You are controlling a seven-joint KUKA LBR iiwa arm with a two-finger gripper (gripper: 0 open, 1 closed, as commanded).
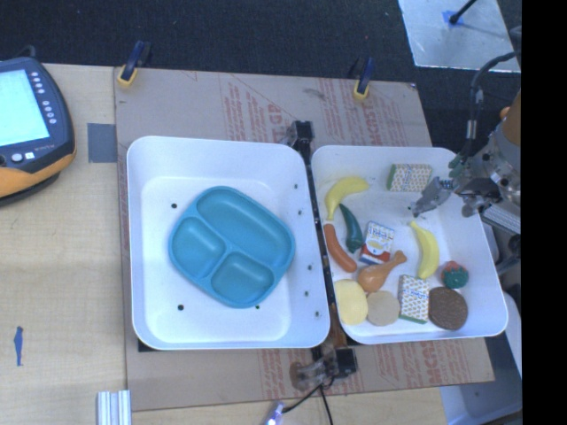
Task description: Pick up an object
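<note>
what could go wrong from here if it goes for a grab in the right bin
1. The toys lie packed along the near side of the right bin: the brown patty, checkered block and tan round touch, so a pick there could catch two or nudge neighbours.
2. The tool hangs near the bin's far right corner, beside the small box; a low descent could clip the wall.
</note>
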